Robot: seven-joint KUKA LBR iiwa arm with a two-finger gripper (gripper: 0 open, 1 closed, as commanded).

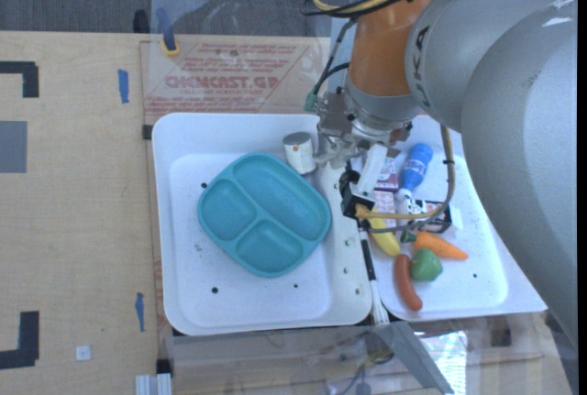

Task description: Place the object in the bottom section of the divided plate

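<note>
the blue divided plate [264, 213] lies in the left white bin [183, 292], a little tilted, with three sections. all three sections look bare. its largest section faces the upper right, and two smaller ones sit toward the lower left and the bottom.

the grey arm [495, 54] with its orange band [390, 36] comes in from the right and bends down over the border between the two bins, just beside the upper right edge of the plate. the gripper [353, 166] hangs there, low over the inner wall of the right white bin [486, 292]. cables and the wrist cover it, so i cannot tell how the pincer stands, or if something is in it.

a small white cup [298, 151] stands just beside the upper right rim of the plate, close to the gripper on its left side.

to the right of the plate, in the right bin, several objects lie close together: a blue bottle [416, 165] with a white cap, a small white carton [390, 182] with purple print under the gripper, a yellow banana [385, 240], an orange carrot [440, 246], a green pepper [426, 266] touching the carrot, and a red sausage [406, 282] lowest of them. all these are apart from the plate, beyond the walls between the bins.

above the plate, past the top wall of the left bin, a clear sheet with red print [234, 72] lies on the wooden bench [73, 201].
</note>
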